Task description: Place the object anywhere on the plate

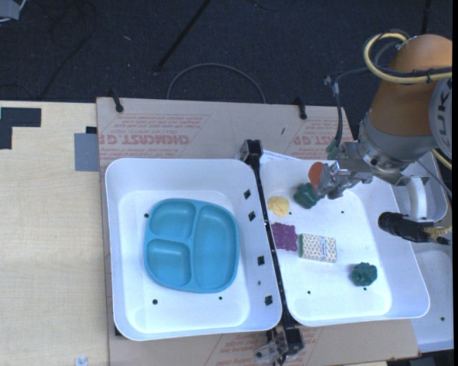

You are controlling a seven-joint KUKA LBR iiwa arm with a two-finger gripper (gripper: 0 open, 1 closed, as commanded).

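The gripper (318, 191) is low in the right bin (397, 296), at about one o'clock from the yellow piece (278, 204). It touches a green object (305, 197), but a grip cannot be told. The pick seems under way; next comes a lift and a carry toward nine o'clock to the plate (191, 245).

- Two white bins: left bin (130, 204), right bin (397, 296).
- One blue plate (191, 244) with three compartments.
- One yellow object (278, 203).
- One purple object (284, 237).
- One patterned box (318, 248).
- Two dark green objects: (363, 274), (304, 197).
- One red-orange object (317, 173).
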